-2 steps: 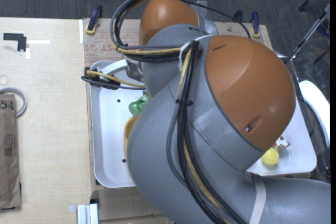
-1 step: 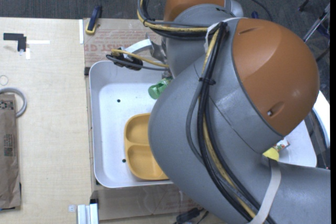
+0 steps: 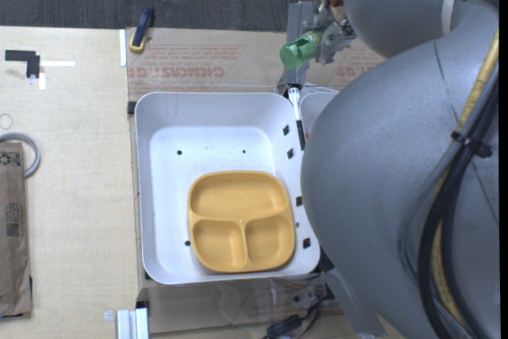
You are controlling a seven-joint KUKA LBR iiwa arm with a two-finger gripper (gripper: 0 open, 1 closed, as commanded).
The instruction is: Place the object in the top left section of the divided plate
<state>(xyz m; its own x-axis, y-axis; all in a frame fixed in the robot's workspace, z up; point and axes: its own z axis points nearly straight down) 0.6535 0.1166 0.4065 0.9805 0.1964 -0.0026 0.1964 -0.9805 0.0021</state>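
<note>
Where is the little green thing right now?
The green object is up at the gripper, near the top of the camera view, above the back right corner of the left white bin, well away from the yellow divided plate.

Divided plate [image 3: 240, 221] lies in left bin [image 3: 159, 171] (near front)

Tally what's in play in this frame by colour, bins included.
Yellow: 1, the divided plate in the left bin
Green: 1, the object at the gripper, raised near the bins' far edge
White: 2, left bin, right bin
Total: 4
</note>
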